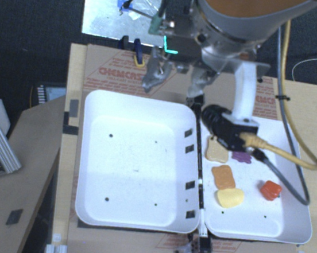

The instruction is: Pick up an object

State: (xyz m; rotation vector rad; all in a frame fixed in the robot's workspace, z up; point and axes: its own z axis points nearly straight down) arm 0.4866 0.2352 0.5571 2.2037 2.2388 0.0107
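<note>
The pincer [173, 80] hangs above the far rim of the left bin [130, 212], its two fingers spread wide with nothing between them. In the right bin [290, 227] lie a tan slice [218, 151], a purple piece [242, 157], an orange slab [223, 176], a yellow lump [230, 197] and a red block [271, 190]. Both bins sit on the counter [76, 71], and all five objects lie well apart from the pincer.

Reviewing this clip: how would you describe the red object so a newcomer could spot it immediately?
Look in the right bin, the one holding the small items. The red object sits alone near its right side, apart from the yellow piece and orange piece; it is the only red, chunky item.
</note>
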